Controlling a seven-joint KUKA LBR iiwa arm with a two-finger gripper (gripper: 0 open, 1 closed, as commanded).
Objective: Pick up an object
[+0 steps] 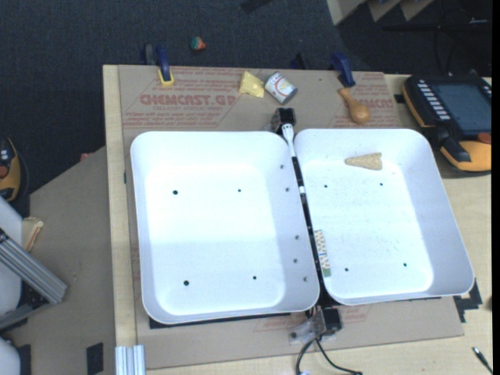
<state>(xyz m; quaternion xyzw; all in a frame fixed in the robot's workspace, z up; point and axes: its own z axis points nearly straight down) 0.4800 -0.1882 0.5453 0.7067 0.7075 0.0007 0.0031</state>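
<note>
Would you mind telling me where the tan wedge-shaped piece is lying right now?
The tan wedge lies in the right bin, near its far rim, apart from the walls. The wooden piece sits just beyond that rim on the board.

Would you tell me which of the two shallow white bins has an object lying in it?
The right-hand white bin: a tan wedge-shaped piece lies near its far edge. The left-hand white bin shows just small dark dots.

blue clamps (164, 61), black tablet (457, 108)
</note>
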